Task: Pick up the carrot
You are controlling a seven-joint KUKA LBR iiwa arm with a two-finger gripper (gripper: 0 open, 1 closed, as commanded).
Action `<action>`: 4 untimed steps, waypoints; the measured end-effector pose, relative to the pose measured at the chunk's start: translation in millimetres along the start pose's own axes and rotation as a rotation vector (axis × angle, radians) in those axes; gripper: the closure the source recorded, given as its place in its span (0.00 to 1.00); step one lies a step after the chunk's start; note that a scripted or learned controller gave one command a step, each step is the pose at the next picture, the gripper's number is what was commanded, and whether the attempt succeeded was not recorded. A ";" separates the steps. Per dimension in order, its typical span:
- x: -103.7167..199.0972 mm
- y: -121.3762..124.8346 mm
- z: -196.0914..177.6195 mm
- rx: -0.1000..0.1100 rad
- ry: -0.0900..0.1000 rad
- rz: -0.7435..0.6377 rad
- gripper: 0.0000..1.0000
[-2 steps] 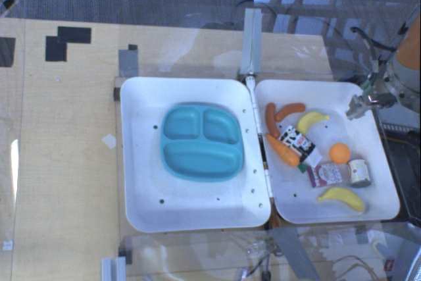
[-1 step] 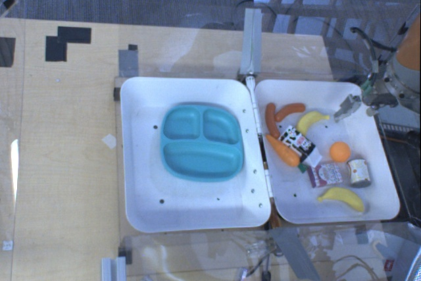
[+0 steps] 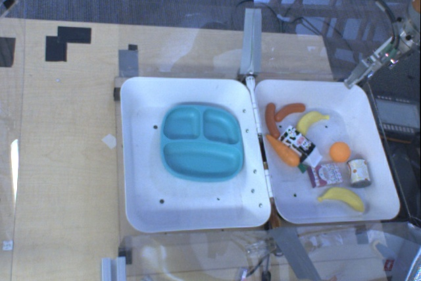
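The carrot [image 3: 280, 149] lies in the right bin [image 3: 368, 115] near its left wall, pointing up-left, with its green stub toward the bin's middle. A black-and-white carton [image 3: 297, 140] rests against its upper side. My gripper [image 3: 358, 74] hangs over the bin's far right corner, well apart from the carrot and high above it. The arm slants in from the upper right.
Two sausages [image 3: 271, 116] [image 3: 290, 110], a banana [image 3: 312, 120], an orange ball [image 3: 339, 152], a small can [image 3: 359, 172], a maroon packet [image 3: 327, 174] and a second banana [image 3: 342, 199] share the right bin. A blue divided plate [image 3: 200, 143] sits in the left bin [image 3: 141, 161].
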State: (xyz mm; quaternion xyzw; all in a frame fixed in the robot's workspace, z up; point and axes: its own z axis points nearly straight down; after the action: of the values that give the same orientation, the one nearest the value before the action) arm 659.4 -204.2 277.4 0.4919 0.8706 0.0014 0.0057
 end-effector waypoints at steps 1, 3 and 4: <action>22.7 -38.8 183.4 0.001 0.003 -0.202 0.00; 21.7 -35.5 169.9 -0.007 -0.005 -0.202 0.00; 57.3 -97.8 186.1 -0.002 -0.002 -0.161 0.00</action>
State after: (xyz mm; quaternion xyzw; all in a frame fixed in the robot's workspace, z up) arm 548.2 -206.1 90.0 0.4204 0.9073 0.0013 0.0070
